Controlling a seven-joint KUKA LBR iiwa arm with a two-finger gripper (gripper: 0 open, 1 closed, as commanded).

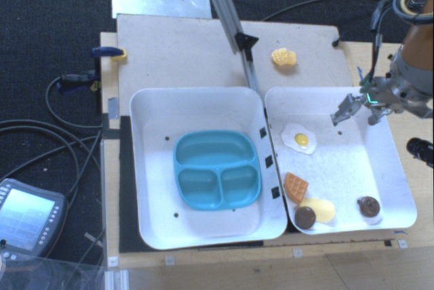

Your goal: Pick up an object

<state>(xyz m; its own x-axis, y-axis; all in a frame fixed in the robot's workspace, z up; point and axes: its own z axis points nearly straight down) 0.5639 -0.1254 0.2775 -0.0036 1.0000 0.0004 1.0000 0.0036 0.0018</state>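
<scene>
Gripper (360,110) spread, nothing held, positioned over right bin (390,146) upper part; fried egg toy (299,139) judged nearest pick candidate, just left.

My arm (415,45) reached in from the right edge of the view, its grey body bending down toward the wrist, with a loop of cable arching over the top of it. My wrist sat low and turned leftward, a small green light glowing on it. My claw (359,112) hung out in front of it, pointing left and slightly down. Its two dark grey fingers (344,110) stood spread apart, one reaching further left and the other nearer the wrist, with open space between them and nothing gripped there.
</scene>
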